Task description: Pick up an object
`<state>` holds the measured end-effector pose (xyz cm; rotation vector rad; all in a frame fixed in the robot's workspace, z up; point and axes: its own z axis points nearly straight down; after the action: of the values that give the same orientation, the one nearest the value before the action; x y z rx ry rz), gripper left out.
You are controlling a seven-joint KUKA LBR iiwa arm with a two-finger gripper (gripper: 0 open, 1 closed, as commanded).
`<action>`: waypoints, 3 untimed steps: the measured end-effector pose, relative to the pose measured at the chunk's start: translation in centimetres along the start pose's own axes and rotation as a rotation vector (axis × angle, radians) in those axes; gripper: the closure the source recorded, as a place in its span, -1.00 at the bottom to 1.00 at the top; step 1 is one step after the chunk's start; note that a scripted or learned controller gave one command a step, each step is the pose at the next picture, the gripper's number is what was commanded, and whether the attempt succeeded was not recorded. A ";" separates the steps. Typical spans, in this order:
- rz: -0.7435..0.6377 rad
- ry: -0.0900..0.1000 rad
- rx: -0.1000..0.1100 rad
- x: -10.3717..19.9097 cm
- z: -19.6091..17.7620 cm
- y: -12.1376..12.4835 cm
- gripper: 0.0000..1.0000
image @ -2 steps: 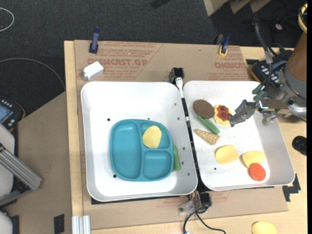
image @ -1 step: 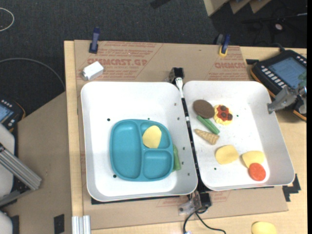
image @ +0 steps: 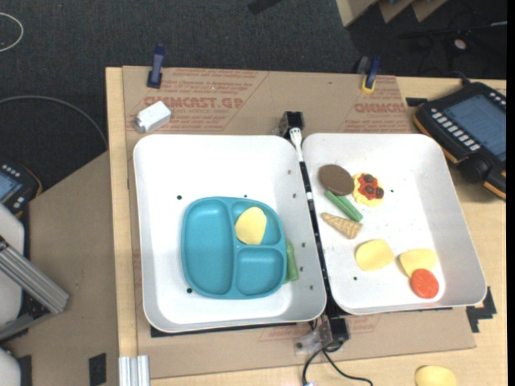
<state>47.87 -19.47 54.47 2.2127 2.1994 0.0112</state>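
The counter (image: 241,103) holds two white bins. I cannot tell if the pincer is wide or narrow. The arm comes from the right, so the right bin (image: 418,175) is likely nearer to the pincer than the left bin (image: 161,167). The left bin holds a blue tray (image: 211,248). In the right bin, the yellow lump (image: 374,255) lies apart from the other toys. The cone (image: 341,224) touches the green bean (image: 344,206); both lie slanted. A green bit (image: 290,260) is half hidden beside the tray.
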 end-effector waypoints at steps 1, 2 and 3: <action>-0.015 0.015 0.031 9.9 11.1 0.7 -1.00; 0.003 0.002 0.006 0.7 0.3 -0.1 -1.00; -0.015 0.013 0.027 10.9 7.2 -0.1 -1.00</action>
<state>47.94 -8.66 47.17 2.2153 2.2360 -0.0045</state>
